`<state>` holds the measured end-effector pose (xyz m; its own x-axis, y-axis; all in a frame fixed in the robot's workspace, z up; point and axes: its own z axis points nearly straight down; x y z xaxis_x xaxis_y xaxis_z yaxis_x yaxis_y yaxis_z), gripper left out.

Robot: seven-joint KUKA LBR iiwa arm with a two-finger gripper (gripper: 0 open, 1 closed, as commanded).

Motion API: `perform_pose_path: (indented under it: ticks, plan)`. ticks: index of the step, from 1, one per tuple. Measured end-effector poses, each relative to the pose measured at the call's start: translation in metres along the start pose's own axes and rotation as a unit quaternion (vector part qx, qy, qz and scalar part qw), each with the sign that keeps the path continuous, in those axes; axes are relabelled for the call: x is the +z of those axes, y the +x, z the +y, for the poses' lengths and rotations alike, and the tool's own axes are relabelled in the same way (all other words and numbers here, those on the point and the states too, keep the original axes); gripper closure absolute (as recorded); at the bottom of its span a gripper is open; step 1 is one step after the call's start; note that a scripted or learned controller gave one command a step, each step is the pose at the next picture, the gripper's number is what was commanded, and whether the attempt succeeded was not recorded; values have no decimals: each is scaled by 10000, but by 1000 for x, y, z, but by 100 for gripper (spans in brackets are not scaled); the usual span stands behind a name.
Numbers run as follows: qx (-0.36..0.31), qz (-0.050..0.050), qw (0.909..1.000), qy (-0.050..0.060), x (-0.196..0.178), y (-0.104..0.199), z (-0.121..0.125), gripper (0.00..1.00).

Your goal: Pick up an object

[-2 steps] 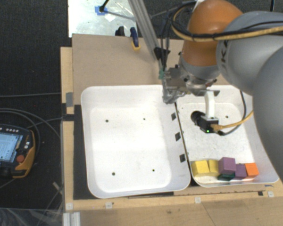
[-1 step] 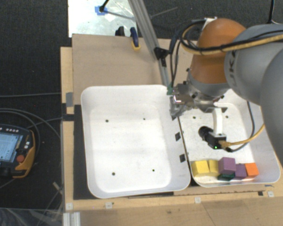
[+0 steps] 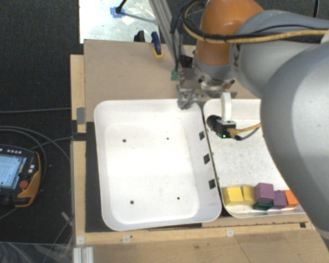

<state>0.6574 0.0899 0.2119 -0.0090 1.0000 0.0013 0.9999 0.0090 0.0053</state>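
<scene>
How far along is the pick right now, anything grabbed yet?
Nothing looks picked yet. The gripper hangs over the far rim of the left white bin, with no object visible at it. The yellow foam block, purple block, dark green block and orange block all sit in the right bin's near corner, untouched.

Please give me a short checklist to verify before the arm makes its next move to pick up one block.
1. Blocks to pick are present: ok. A yellow block, purple block, dark green block and orange block lie at the near edge of the right bin.
2. Pincer is over the blocks: not ok. It sits at the far rim, by the divider between the bins.
3. Pincer holds nothing: cannot tell.
4. Blocks stand apart for a clean grasp: not ok, they are clustered together.
5. All blocks fully visible: not ok, the arm covers part of the right bin.
</scene>
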Motion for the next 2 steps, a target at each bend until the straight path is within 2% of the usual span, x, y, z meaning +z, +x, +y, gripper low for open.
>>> perform_pose_path:
  ticks: [1,2]
  plan:
    - [52,-14,10000,35,21,-27,-24,100]
    - [74,-16,10000,40,21,-72,-82,100]
